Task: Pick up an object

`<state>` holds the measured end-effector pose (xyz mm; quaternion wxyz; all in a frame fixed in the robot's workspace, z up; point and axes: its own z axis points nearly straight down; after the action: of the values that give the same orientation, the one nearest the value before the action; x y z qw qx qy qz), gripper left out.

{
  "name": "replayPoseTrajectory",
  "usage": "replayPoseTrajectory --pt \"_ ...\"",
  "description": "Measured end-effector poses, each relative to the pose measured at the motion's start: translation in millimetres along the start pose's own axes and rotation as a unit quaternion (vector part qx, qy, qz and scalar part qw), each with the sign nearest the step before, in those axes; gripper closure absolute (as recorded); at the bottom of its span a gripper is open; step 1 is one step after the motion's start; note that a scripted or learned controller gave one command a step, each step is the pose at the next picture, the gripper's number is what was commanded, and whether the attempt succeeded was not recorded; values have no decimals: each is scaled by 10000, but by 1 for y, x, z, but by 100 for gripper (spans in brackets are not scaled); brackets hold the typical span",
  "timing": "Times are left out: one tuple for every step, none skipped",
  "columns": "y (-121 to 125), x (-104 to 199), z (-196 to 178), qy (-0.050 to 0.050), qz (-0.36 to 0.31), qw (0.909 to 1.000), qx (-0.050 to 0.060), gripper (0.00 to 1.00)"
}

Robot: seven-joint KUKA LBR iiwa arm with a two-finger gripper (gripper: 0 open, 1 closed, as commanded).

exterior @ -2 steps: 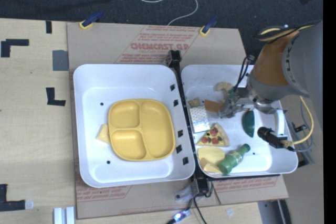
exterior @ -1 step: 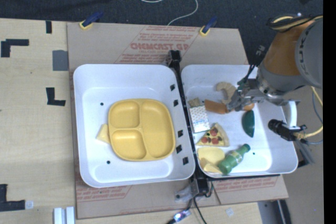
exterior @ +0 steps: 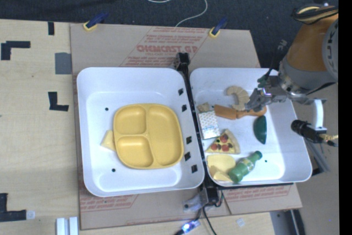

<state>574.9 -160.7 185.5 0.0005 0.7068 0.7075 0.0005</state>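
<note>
While the fingers (exterior: 257,100) sit low over a curved orange piece (exterior: 237,113), their grip is unclear

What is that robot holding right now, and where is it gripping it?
It cannot be told: the end effector sits right over the orange piece, its tips unclear.

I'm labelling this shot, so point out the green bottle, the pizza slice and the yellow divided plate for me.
green bottle (exterior: 243,167): camera view, on the bottle's body.
pizza slice (exterior: 224,143): camera view, on its topped middle.
yellow divided plate (exterior: 165,121): camera view, on the floor of its upper right compartment.
</note>
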Motion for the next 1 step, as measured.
replayPoseTrajectory --pt "1 1 -40 2 -4 10000 6 100"
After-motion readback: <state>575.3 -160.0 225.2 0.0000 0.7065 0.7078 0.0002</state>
